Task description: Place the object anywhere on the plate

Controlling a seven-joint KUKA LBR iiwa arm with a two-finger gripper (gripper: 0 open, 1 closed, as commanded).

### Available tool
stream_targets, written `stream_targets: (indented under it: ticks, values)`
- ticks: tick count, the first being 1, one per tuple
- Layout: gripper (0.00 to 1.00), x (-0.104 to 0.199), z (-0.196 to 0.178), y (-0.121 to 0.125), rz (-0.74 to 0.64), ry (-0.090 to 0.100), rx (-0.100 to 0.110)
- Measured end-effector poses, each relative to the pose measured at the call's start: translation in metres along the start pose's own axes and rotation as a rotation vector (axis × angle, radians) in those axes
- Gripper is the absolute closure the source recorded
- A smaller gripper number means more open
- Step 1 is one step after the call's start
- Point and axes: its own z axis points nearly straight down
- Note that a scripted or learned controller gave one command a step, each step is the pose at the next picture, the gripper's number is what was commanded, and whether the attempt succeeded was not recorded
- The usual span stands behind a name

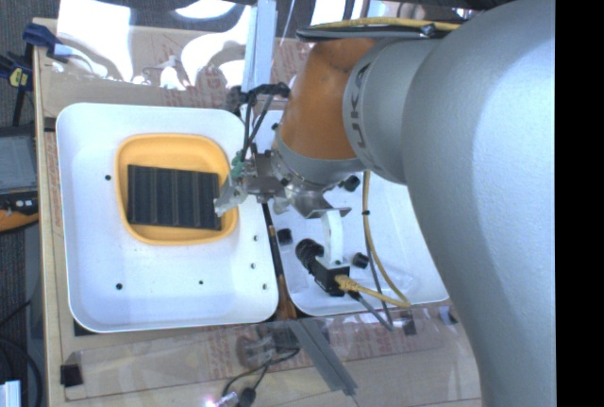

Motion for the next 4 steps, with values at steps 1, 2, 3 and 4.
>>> stream_targets:
  ticks: [1, 2, 3, 4]
  values:
    - [0.00, -0.062, -0.010, 0.020, -0.191, -0.002, -0.004]
    - [0.00, -0.009, -0.002, 0.028, -0.408, -0.001, -0.003]
    - [0.00, -0.065, -0.002, 0.062, -0.558, -0.004, -0.006]
    - [0.00, -0.003, -0.003, 0.080, -0.560, -0.004, -0.007]
